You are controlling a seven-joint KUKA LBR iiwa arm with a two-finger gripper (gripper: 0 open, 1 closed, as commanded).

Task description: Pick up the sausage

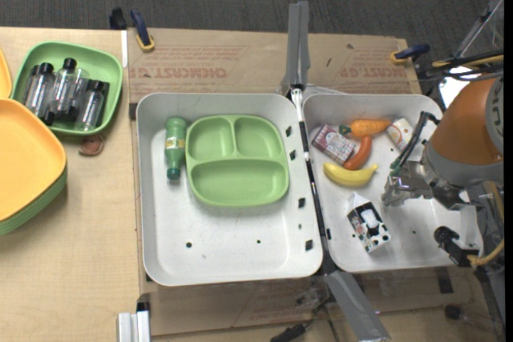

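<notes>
1. Sausage [362, 150] lies in the right bin [417, 248], a red-orange link slanting between the banana [350, 174] below it and the carrot [368, 126] above, its lower end touching or nearly touching the banana.
2. The toy foods crowd the bin's upper left corner, apparently tipped in as a loose heap, so the link has neighbours on three sides, the maroon packet [334, 143] just to its left.
3. The claw [398, 188] hangs low over the bin's middle right, under the grey arm with the orange band; whether its fingers are spread or pressed together, I cannot tell from here.
4. Nothing shows between the fingers, and the pick looks not yet made.
5. The link sits near the claw, up and to its left, with the banana's tip between them.
6. A small white box [369, 224] lies apart in the lower part of the same bin.
7. The left bin [232, 252] bears a green tray [237, 159] with a green bottle [175, 146] beside it, well apart from the work.
8. A clean grasp, I judge, calls for closing across the link's middle, clear of banana and carrot.
</notes>
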